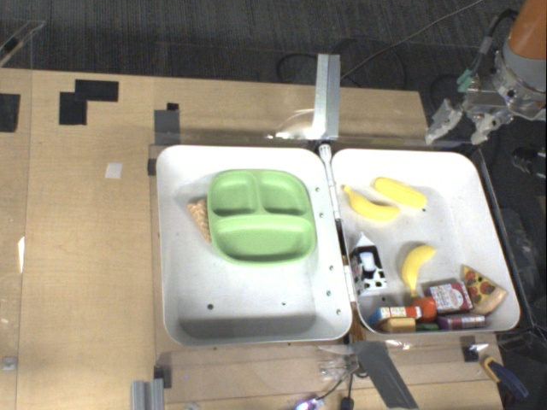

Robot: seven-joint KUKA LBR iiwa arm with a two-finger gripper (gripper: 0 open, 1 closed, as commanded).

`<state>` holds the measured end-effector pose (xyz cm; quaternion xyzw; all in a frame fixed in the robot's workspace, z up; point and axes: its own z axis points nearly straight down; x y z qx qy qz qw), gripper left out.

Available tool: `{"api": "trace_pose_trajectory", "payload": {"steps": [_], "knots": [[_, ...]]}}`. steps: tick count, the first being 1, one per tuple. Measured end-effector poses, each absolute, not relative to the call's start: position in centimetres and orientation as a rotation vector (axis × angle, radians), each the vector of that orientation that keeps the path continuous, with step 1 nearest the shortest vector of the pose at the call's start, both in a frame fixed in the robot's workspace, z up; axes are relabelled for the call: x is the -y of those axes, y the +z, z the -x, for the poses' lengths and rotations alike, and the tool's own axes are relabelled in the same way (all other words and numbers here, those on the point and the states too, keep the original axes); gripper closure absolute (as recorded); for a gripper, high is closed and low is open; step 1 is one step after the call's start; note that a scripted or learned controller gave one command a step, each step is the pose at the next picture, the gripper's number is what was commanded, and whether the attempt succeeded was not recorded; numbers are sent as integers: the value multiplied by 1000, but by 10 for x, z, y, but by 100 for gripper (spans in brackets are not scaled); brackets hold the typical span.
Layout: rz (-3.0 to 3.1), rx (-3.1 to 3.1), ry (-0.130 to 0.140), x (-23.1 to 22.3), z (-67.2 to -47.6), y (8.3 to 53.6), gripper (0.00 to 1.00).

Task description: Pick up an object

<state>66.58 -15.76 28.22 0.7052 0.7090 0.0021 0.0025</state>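
Small packets and pizza slice toy (484, 289) sit well below pincer (464, 123); pincer open, gripping nothing, hovering past right bin (479, 178) top edge.

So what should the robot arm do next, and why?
Probably swing the gripper in over the right bin and lower toward the nearest banana. The gripper sits above the bench beyond the bin's far right corner with nothing between its open fingers, and that banana lies apart from the clutter along the near edge.
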Motion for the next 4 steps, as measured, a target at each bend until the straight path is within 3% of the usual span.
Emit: {"api": "trace_pose_trajectory", "payload": {"steps": [1, 2, 3, 4], "knots": [[-2210, -2227, 6, 110, -670, 215, 0], [-2312, -2125, 4, 88, -581, 100, 0], [-2374, -2046, 12, 90, -651, 89, 0], [-2366, -2050, 21, 89, -653, 102, 100]]}}
